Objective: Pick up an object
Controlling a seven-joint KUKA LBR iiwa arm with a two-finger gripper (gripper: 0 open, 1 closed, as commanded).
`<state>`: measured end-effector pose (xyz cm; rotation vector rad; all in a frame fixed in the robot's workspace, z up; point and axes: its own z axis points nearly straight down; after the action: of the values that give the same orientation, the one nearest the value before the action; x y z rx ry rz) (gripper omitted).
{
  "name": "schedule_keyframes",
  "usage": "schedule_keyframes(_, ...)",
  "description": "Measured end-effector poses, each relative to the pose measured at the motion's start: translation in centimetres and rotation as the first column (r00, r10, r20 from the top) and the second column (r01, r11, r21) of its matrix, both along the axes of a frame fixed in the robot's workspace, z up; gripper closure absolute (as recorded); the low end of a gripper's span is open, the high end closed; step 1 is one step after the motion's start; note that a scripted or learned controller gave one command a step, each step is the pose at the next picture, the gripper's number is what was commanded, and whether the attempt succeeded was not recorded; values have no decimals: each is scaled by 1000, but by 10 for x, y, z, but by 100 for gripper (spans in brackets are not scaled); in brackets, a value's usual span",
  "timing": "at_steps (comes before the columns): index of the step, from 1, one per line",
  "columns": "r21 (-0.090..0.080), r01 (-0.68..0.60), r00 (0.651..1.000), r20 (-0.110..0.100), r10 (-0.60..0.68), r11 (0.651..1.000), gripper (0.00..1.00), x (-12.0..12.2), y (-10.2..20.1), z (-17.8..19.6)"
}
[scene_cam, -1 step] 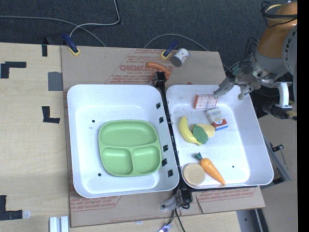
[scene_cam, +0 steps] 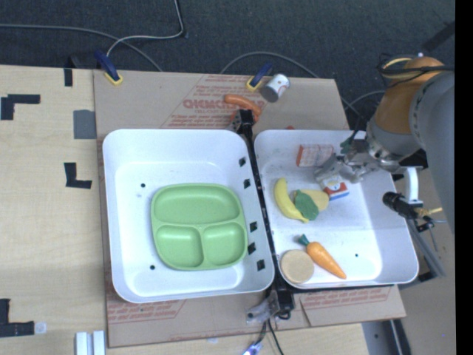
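The right bin [scene_cam: 384, 261] holds a yellow banana [scene_cam: 286, 200], a green and yellow toy [scene_cam: 310, 202], an orange carrot [scene_cam: 324, 258], a round tan cookie-like disc [scene_cam: 298, 266], a red and white packet [scene_cam: 314, 154] and a small red, white and blue item [scene_cam: 338, 191]. My gripper [scene_cam: 332, 173] hangs low over the upper middle of this bin, just above the small red, white and blue item and below the packet. The arm reaches in from the right.
The left bin [scene_cam: 122, 198] holds a green divided plate [scene_cam: 199, 225]. Behind the bins on the cardboard lie an orange-handled tool [scene_cam: 244, 103], a grey cylinder [scene_cam: 274, 87] and blue and yellow clamps [scene_cam: 109, 68]. Black clips join the bins along their shared wall.
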<state>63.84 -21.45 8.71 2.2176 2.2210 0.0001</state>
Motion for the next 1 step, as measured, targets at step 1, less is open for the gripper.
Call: schedule_keyframes(1,3,-1,1000,1,1,1000,0,-31,91,-1)
